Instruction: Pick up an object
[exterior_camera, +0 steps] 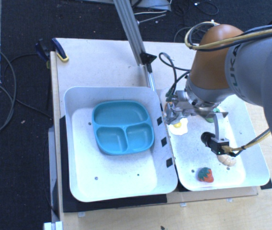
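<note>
Bench [102, 51] w/ 2 shallow white bins side by side. Left bin [78, 176] holds a blue 3-compartment tray [123, 127], lying flat, roughly center, slightly toward the far side. Right bin [255, 171] has the loose objs.

Arm [251, 56] comes in from the right, grey body w/ orange band above the wrist, reaching down over the far-left part of the right bin. Gripper [174, 113] sits low at the bin's left edge, close to the divider between the 2 bins. Fried-egg toy [178, 126] (white w/ yellow yolk) lies just beside/under the gripper tip, near side of it; contact can't be confirmed. Pincer opening: can't tell, the wrist body and cabling hide it, and nothing is visibly in its hold.

Other objs in right bin: small red/orange toy w/ green top [205, 175], near the bin's near edge; a beige shell-like obj [228, 159] to its right and farther back. A black cable end [211, 142] w/ yellow hose hangs over the bin's middle, just beside the beige obj.

Silver metal pole [131, 25] rises from the bench far side, slanting up-left. Blue/yellow clamp [59, 50] at the bench's far-left corner.
</note>
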`<control>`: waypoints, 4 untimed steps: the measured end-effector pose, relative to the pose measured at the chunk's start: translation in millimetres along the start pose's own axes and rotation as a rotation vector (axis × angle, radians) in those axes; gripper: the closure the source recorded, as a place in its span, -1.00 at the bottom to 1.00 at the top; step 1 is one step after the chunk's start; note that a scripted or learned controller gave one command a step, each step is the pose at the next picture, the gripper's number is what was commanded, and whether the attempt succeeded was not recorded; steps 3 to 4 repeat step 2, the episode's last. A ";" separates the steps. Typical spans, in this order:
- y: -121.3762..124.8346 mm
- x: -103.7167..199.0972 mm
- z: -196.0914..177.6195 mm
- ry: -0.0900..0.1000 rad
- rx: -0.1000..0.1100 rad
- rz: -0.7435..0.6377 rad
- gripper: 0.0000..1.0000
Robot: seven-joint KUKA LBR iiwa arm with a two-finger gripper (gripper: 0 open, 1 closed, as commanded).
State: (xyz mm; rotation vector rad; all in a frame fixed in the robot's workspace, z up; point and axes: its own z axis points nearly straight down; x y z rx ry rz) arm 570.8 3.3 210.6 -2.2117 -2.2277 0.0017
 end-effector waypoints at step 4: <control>-27.7 89.0 -7.5 0.001 0.000 -0.001 1.00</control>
